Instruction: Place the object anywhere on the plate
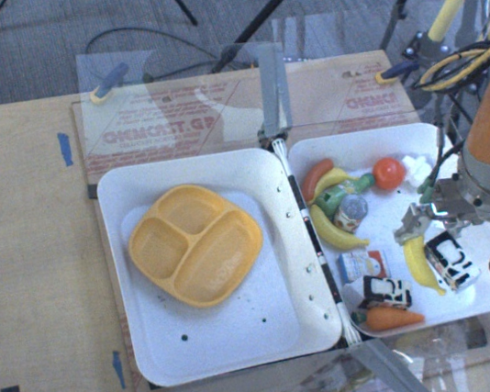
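From the camera view, the surface point(34, 272) carries two shallow white bins side by side. The left bin point(158, 344) holds a yellow divided plate point(195, 243) with three compartments, lying flat near the bin's far left part.

The right bin point(376, 145) holds the loose things: a red tomato point(389, 173) near the far side, a curved yellow banana point(333, 230) beside the divider with a red pepper point(316, 176) just beyond it, a small white carton point(361, 264), a black-and-white toy point(386, 290), and an orange carrot point(394, 317) at the near edge. A second yellow banana point(416, 266) lies further right, touching a black-and-white block point(451, 262).

The arm reaches in from the right, and its end effector point(430, 217) hangs over the right bin, just above the second banana. I cannot tell how it is set, nor that it grasps anything. All the loose things lie in the right bin, well apart from the plate.
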Controlling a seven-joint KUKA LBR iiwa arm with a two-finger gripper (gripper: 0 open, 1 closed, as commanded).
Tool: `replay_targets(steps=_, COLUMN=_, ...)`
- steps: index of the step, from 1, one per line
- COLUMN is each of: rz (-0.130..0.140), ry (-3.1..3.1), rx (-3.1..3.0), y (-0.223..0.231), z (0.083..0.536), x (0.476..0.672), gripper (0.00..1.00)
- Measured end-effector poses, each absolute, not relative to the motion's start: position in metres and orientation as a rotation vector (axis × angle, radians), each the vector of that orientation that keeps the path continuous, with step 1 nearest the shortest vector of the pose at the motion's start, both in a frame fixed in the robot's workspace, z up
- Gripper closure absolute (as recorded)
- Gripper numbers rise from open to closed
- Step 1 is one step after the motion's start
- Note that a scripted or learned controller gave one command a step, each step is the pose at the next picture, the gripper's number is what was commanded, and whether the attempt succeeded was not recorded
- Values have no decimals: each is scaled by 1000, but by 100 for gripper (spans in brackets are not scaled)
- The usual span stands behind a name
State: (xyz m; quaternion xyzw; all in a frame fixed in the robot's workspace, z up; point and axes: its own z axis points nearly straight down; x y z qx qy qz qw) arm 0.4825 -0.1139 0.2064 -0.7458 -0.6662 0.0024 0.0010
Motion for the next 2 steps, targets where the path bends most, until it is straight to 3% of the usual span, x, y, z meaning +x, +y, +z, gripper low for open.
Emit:
replay_targets(steps=1, rz=6, ry=-2253, rx=-2187, y=-66, z=203, x=546, gripper=100)
replay_targets(steps=2, rz=8, ry=-2227, rx=-2212, y=0, z=256, x=591, gripper=100)
